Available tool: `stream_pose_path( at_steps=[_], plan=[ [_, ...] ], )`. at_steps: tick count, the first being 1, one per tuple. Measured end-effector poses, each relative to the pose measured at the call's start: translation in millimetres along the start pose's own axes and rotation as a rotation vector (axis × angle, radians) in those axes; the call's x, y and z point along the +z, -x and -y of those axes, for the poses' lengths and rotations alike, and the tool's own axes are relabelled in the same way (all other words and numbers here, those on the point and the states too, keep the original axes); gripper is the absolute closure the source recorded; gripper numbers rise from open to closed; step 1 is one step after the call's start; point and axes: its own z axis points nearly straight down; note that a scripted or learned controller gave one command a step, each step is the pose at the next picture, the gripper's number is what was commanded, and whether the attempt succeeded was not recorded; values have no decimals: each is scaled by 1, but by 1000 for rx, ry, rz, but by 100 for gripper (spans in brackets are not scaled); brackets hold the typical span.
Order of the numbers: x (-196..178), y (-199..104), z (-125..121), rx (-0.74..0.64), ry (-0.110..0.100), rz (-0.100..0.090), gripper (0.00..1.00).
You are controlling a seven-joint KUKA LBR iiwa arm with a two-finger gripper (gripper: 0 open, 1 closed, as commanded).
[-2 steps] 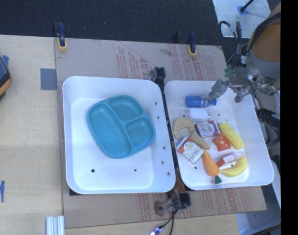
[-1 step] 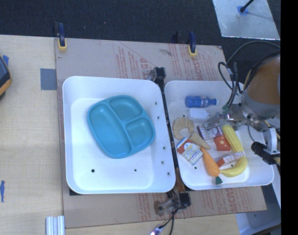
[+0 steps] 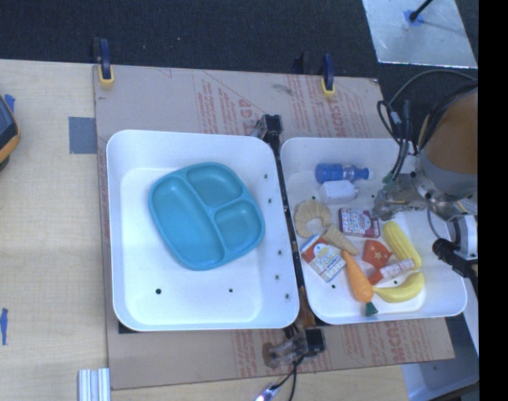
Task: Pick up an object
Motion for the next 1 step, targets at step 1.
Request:
stream_pose_path(
  at_steps=[1],
  plan=[
    [0,0,0,0,0,0,0]
  ],
)
